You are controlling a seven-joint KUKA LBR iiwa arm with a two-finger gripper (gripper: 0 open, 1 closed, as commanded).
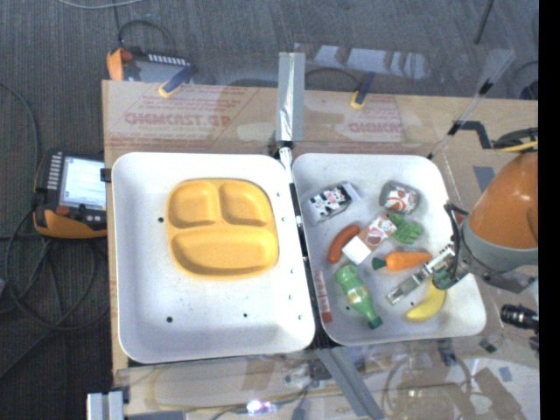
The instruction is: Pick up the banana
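Two white bins are being viewed from above. The banana (427, 304) is lying near the right bin's (437, 169) front right corner. The gripper (420, 283) is being held just above it, beside a carrot (404, 260); whether its fingers are spread or pressed together cannot be told. A yellow tray (224, 227) is sitting in the left bin (140, 322).

A curved yellow banana (428, 304) is seen near the front right corner of the right shallow white bin (455, 326), just below a small orange carrot (404, 260). The grey two-finger gripper (411, 285) is positioned low beside the banana, seemingly touching its upper end. A yellow compartmented plastic tray (223, 227) is set in the left shallow white bin (140, 261).
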